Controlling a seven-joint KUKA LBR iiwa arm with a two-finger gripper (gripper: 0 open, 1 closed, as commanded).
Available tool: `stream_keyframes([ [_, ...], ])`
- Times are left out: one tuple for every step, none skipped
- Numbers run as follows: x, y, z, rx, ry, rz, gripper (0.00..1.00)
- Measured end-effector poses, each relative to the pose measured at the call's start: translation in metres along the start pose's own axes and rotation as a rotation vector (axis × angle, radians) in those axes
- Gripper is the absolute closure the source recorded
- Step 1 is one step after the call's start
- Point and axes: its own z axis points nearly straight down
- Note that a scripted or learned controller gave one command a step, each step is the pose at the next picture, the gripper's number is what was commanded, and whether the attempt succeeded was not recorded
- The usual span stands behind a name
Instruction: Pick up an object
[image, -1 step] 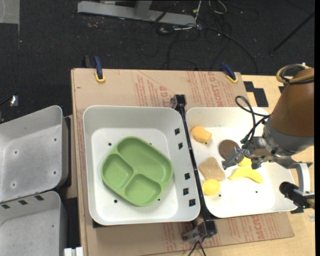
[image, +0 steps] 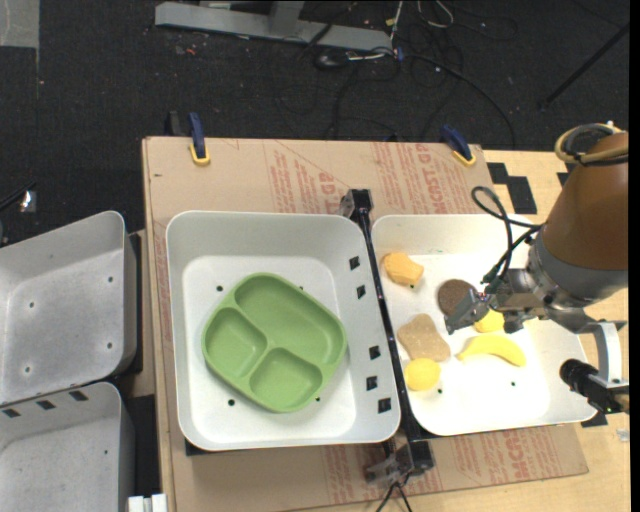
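The fingers' state cannot be told: the gripper (image: 478, 312) is hovering in the right bin (image: 520, 410) beside the banana (image: 494, 348). Centre over it before descending.

The arm (image: 585, 225) is showing a rounded orange-brown band above a grey wrist, with black cables looping alongside toward a dark grey gripper (image: 466, 310).

Right bin (image: 520, 405) crowded left, bare along its near edge.
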Motion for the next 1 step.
stream_keyframes([
  [0.0010,0.0002,0.0431,0.004,0.001,0.002,0.00],
])
